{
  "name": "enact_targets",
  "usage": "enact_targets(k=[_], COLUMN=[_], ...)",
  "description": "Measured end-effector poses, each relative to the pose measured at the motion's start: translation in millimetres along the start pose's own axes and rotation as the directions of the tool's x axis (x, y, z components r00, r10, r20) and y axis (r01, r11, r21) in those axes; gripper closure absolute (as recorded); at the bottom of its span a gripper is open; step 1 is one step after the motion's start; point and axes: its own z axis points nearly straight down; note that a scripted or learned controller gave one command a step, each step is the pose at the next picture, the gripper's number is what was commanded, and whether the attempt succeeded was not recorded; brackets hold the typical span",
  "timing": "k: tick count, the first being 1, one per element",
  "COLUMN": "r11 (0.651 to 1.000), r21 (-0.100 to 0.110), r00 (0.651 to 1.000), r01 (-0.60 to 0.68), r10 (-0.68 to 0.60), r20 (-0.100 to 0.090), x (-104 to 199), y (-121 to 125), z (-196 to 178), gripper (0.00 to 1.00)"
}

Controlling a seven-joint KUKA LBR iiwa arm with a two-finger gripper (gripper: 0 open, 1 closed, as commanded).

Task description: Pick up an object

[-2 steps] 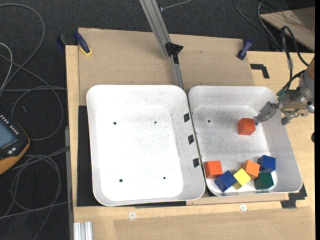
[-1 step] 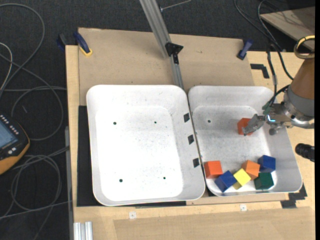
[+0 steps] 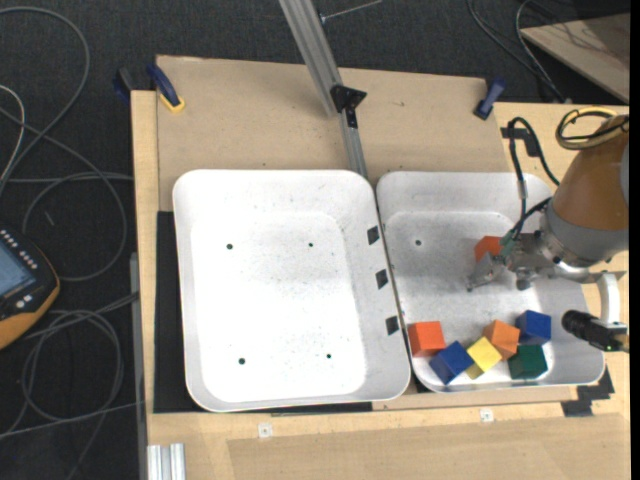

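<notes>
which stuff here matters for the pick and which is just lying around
Job:
gripper
orange block by gripper
right bin with orange, blue, yellow, green blocks

Lying about:
left bin
blue clamps
handheld pendant
floor cables

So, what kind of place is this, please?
Probably a robotics lab: a wooden bench bears two white bins, the arm's gripper works above coloured blocks, and loose cables cover the floor.
</notes>
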Motion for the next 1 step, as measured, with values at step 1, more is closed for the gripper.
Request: enact_targets(k=[1], r11=[1.0], r21=[-0.01], r00=[1.0], r01=[0.0], r10=[0.0], r20=[0.003], x=[-1.2], y=[2.4], z=[-15.1], gripper=[1.0])
